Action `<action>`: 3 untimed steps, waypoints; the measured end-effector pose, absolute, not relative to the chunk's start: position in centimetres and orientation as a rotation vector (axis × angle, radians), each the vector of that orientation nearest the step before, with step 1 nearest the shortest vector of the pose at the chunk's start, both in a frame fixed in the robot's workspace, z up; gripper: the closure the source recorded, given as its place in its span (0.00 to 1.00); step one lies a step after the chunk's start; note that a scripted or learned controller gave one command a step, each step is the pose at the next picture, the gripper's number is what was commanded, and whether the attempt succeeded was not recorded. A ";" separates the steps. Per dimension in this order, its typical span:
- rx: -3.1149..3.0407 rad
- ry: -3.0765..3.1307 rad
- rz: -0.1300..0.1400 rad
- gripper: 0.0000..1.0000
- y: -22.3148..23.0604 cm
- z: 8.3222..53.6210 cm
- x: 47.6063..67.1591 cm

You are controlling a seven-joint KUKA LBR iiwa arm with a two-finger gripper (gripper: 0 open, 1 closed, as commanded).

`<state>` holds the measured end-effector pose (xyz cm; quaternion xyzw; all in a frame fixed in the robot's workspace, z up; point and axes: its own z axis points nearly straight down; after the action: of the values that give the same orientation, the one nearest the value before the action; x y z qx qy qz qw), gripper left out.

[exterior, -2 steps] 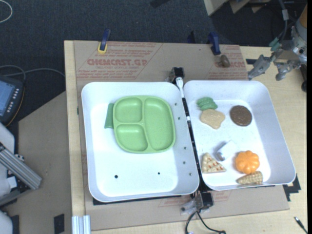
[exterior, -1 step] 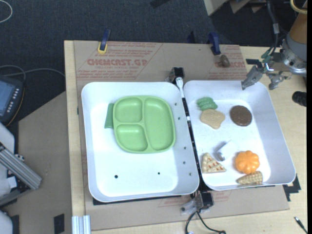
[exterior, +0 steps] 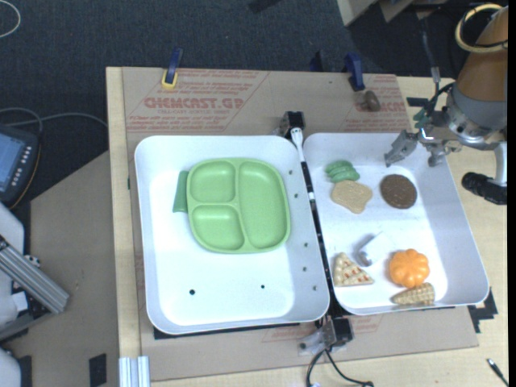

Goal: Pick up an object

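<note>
The gripper (exterior: 413, 145) hangs over the far edge of the right bin (exterior: 463, 224), its fingers apart and holding nothing. No toy is picked yet; the brown cookie (exterior: 398, 191) lies nearest.

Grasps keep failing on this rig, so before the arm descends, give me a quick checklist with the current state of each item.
1. Pincer carries nothing: ok, nothing between its fingers.
2. Pincer fingers spread for a grasp: ok, they look apart.
3. Pincer over the right bin: ok, near its upper edge.
4. Nearest target free: ok, the brown round cookie lies apart from the tan piece.
5. Pincer centred above the cookie: not ok, it sits up-view of it.
6. Height above the bin floor: cannot tell.
</note>
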<state>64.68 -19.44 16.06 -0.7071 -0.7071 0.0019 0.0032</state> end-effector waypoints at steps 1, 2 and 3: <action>-2.217 -2.218 0.005 0.00 -19.5 9.7 64.5; -2.219 -2.223 0.002 0.00 -19.4 8.5 64.6; -2.221 -2.225 0.000 1.00 -19.4 9.6 64.7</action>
<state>64.66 -19.37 9.63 -0.7065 -0.7078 -0.0001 -0.0009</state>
